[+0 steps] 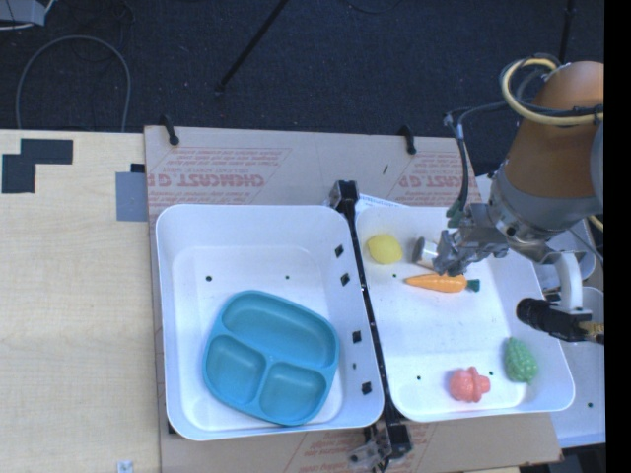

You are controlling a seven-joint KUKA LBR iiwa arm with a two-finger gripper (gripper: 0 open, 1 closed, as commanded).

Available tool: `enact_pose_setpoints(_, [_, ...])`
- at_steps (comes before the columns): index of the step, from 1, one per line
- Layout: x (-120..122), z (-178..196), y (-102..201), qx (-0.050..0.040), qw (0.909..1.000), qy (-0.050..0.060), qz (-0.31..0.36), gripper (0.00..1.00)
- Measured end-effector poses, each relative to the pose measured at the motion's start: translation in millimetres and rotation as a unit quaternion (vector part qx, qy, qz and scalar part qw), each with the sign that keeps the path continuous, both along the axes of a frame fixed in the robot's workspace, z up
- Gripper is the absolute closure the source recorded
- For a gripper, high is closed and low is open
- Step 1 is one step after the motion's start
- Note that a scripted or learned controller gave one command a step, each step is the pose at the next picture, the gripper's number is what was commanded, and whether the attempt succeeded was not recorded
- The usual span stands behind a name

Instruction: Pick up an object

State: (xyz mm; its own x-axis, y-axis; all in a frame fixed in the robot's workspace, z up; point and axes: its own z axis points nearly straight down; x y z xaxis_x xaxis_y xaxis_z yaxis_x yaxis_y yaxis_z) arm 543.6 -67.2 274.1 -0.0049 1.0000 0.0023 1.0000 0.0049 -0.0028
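Gripper is hovering in the right bin with the carrot lying just at its 6 o'clock, long axis running 3-to-9 (finger spread: cannot tell).

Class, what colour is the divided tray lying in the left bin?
Blue; the divided tray shows clearly in the camera view.

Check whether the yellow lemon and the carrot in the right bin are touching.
Apart. The camera view shows bare white bin floor between the yellow lemon and the tip of the carrot, which lies lower and to the right, under the gripper.
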Motion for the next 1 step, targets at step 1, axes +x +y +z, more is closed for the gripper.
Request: enact_pose_setpoints(1, [12.7, 0.6, 50.7, -0.0006, 1.0000, 0.000, 0.000, 1.00])
